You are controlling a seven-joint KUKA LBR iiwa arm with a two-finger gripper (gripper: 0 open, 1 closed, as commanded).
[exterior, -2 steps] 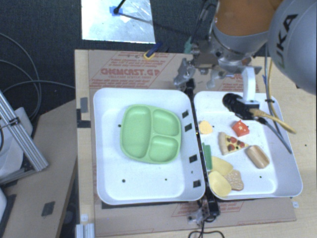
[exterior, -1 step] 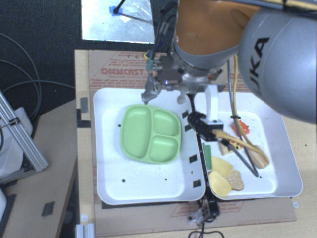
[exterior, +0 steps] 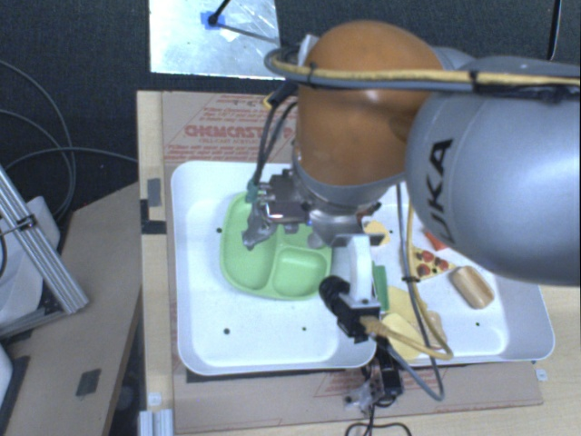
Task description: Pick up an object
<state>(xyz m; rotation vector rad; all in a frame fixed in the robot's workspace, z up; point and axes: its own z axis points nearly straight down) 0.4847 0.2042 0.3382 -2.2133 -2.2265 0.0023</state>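
Though the jaws' state cannot be told, one green tray (exterior: 272, 266) and one bread roll (exterior: 472, 286) show.

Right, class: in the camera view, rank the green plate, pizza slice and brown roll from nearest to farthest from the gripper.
1. Green plate, in the left bin, under the gripper.
2. Pizza slice, in the right bin.
3. Brown roll, further right in that bin.

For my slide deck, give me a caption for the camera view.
KUKA gripper poised at a green divided plate in a white bin.
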